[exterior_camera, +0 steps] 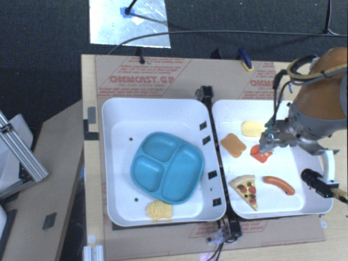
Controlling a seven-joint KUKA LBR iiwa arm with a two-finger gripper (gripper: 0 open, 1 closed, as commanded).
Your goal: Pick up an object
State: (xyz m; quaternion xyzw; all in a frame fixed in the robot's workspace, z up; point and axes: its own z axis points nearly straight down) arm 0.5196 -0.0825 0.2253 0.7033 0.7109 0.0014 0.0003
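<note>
My gripper (266, 147) hangs low over the right bin (228, 116), directly above a small red object (260, 155) that peeks out below its fingertips. Whether the fingers touch or grip the red object is hidden from this angle. Close by lie a pale yellow round piece (252, 128), an orange-brown toast-like piece (232, 144), a pizza slice (245, 190) and a red sausage (279, 184).
The left bin (117, 145) holds a blue divided plate (167, 167) and a yellow corn piece (159, 210) near its front wall. A black divider with clips runs between the bins. Cardboard surrounds both bins.
</note>
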